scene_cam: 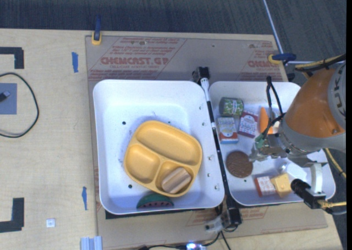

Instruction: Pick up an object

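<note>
Gripper (263,147) low in the right bin (324,188), just beside the brown disc (238,164), up and to its right. Open or closed: impossible to tell (lost in metal clutter under the orange wrist). Likely target: the disc, near the bin's left wall. Best to centre over it before dropping, then close across its width, steering clear of the red box (265,185) and yellow block (281,184) nearby. Round, thin, dark brown, lying flat on the white floor; probably little edge to catch.
</note>
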Controlling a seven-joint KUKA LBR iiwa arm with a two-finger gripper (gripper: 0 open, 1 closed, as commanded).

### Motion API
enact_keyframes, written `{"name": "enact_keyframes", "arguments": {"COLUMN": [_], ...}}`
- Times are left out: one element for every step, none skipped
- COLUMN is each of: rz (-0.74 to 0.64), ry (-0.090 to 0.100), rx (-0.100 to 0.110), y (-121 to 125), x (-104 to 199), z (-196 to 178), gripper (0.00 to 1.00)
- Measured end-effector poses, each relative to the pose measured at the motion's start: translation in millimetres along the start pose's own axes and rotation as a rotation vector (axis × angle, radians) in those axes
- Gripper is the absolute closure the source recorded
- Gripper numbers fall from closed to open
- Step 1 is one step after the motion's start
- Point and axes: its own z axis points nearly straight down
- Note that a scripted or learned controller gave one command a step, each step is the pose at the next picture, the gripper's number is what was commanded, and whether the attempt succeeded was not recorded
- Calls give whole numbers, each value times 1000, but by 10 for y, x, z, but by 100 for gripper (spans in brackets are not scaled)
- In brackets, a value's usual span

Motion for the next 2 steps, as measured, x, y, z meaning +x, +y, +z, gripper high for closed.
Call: {"name": "enact_keyframes", "arguments": {"rz": [0, 1], "ry": [0, 6], "rx": [0, 18], "y": [-1, -69], "x": [0, -6], "z": [0, 416], "gripper": [0, 0]}}
